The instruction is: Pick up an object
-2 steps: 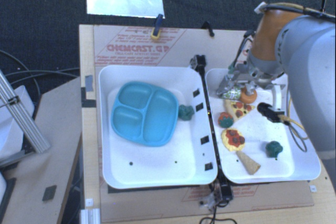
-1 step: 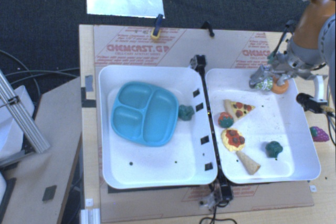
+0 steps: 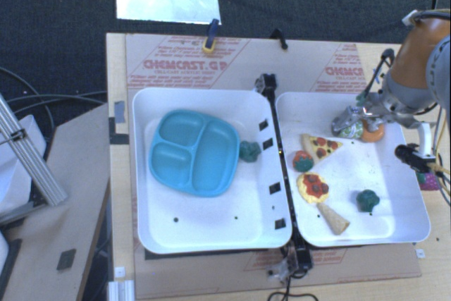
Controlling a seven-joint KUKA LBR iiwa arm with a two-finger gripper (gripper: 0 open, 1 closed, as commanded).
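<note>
1. Gripper (image 3: 350,125) of the grey arm, low over the back corner of the right bin (image 3: 409,222); its metallic fingers sit just beside, perhaps touching, an orange object (image 3: 373,131) near the bin's back wall
2. Claw state: cannot be told from this slanted view, since the fingers merge into one shiny mass and no gap or clamped item is discernible
3. Step in hand, as judged: the descent-and-close phase of a pick, with the orange object the likely target; nothing is visibly lifted
4. Next move calls for: fingers straddling the orange object, a firm close, then a straight rise clear of the bin wall; the target's nearness to the wall leaves little room for the outer finger
5. Other candidates in the right bin: a pizza slice (image 3: 320,146) near the divider, a small round red-and-green piece (image 3: 303,162) just below it, a second pizza piece (image 3: 313,187), a cone (image 3: 335,218) near the front, and a dark green broccoli-like piece (image 3: 367,200)
6. Left bin (image 3: 162,236): a blue compartment plate (image 3: 194,153) and a dark teal lump (image 3: 249,150) just beside its right edge
7. Legible writing: red lettering on the cardboard sheet (image 3: 183,63) beneath the bins, reading roughly "CHEMCAST GP", repeated at a slant near the right corner; smaller print is too fine to read
</note>
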